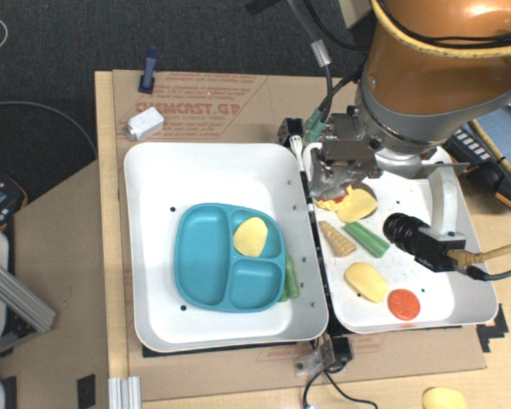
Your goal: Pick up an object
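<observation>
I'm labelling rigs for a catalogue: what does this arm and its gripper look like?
The arm is bulky and rounded, with a glossy orange band above a grey wrist section. Black cables run along it. The gripper is a compact grey-metal assembly with dark parts.

Yellow toy food piece (356,204) with red edge, lying flat at right bin's far left, just under gripper (330,184).

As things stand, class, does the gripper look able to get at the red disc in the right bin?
Probably yes. The red disc lies flat with nothing on top, with bare floor of the right bin around it. The gripper would need to cross the bin.
</observation>
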Tool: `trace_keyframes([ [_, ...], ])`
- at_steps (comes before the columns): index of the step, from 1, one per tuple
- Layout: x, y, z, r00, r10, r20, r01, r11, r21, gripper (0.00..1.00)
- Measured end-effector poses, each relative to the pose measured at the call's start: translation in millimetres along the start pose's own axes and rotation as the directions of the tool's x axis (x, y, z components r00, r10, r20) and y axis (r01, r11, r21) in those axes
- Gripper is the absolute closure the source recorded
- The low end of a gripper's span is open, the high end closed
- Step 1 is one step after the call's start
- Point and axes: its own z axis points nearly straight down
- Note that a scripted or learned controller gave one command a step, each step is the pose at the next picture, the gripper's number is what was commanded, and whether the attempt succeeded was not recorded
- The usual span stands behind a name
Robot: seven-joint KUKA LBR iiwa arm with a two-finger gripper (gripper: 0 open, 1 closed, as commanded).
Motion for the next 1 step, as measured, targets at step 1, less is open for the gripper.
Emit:
trace_keyframes([
  [1, -2.7, 1.9, -17.8, 1.0, 0.005, -0.003, -0.005, 1.0, -0.019, 1.0],
])
